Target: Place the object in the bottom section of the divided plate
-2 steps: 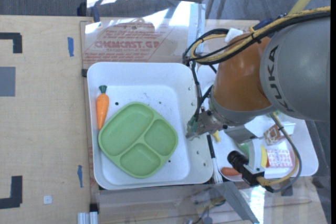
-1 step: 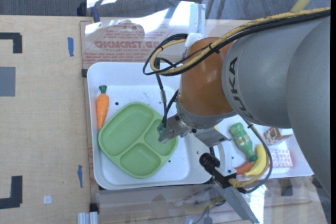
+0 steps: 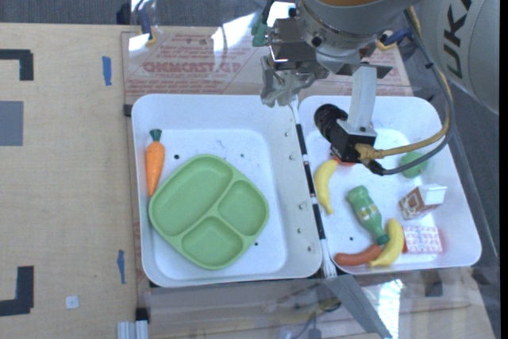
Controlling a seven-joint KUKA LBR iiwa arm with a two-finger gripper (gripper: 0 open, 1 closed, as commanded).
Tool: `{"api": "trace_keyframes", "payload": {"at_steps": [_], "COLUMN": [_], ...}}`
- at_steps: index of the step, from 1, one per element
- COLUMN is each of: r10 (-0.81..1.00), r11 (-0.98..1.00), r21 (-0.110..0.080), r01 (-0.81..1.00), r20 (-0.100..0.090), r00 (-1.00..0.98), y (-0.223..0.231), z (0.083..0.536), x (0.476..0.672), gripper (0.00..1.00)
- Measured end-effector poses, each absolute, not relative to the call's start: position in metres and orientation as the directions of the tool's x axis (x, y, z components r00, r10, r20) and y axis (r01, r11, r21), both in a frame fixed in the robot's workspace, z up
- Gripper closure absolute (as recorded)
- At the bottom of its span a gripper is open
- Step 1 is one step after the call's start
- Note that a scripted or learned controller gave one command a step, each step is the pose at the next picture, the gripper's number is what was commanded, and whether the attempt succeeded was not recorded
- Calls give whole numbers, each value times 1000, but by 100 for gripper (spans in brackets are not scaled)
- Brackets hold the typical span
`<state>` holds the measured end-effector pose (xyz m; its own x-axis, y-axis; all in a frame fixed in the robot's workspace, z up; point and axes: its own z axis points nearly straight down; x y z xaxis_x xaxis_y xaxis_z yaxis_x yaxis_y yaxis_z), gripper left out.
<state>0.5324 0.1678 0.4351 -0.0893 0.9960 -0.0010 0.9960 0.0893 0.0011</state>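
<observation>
A light green divided plate (image 3: 209, 210) lies in the left bin (image 3: 262, 131), its three sections bare; the nearest section (image 3: 208, 240) faces the front edge. An orange toy carrot (image 3: 154, 161) lies just left of the plate, apart from it. My gripper (image 3: 282, 97) hangs over the back end of the divider between the two bins, open with nothing between its fingers. It is well behind the plate and up-left of a yellow banana (image 3: 325, 182) in the right bin.
The right bin (image 3: 464, 246) holds a green bottle (image 3: 365, 210), a red chili (image 3: 355, 256), a second banana (image 3: 391, 244), a small house carton (image 3: 413, 202), a pink checked pack (image 3: 422, 238) and a green piece (image 3: 413, 164). A black part with a hose (image 3: 340, 132) hangs off the arm.
</observation>
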Motion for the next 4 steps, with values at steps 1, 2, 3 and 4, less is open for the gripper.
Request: {"api": "trace_keyframes", "payload": {"at_steps": [1, 2, 3, 4], "r10": [991, 999, 996, 989], "r11": [131, 35, 92, 151], "r21": [-2, -4, 20, -1], "r01": [991, 999, 996, 989], "r20": [-1, -1, 5, 0], "r00": [-131, -35, -92, -151], "y": [152, 180, 128, 45], "z": [338, 193, 100, 184], "x": [479, 478, 484, 479], "gripper": [100, 100, 100, 100]}}
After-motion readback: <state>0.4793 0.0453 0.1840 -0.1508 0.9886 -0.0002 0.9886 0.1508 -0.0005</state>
